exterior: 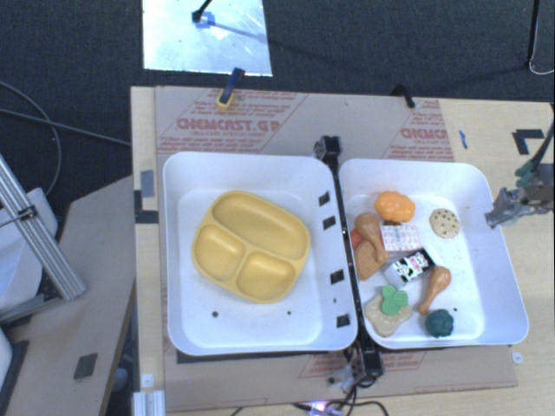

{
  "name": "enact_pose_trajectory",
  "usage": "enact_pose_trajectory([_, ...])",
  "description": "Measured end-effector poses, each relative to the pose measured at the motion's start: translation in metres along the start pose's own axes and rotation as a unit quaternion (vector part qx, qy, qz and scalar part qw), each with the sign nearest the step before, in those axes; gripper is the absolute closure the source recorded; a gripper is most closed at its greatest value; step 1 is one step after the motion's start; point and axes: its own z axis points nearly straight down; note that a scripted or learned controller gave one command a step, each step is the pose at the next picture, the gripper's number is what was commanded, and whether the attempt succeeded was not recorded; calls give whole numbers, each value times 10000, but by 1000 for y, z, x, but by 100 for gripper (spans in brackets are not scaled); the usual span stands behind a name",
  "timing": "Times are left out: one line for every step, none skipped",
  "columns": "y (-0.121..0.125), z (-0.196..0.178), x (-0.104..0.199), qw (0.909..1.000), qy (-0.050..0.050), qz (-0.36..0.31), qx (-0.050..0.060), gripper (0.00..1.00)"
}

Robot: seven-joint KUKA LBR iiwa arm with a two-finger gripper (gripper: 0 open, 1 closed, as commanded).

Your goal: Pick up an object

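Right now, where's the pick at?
Nothing looks done: the toy food pieces, including the orange piece, cookie and drumstick, all lie in the right bin. The gripper sits at that bin's right rim, with nothing seen in it. Left: descend, grasp an item, lift.

Two white bins (251, 167), one yellow divided plate (251, 245), two drumsticks (434, 286), one cookie (445, 223), one orange (395, 205).
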Motion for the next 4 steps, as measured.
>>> enact_pose_trajectory([-2,33,15,10000,16,-38,29,100])
enact_pose_trajectory([30,53,44,10000,17,-55,22,100])
enact_pose_trajectory([-4,70,19,10000,14,-13,33,100])
enact_pose_trajectory([-2,68,65,10000,22,-63,23,100])
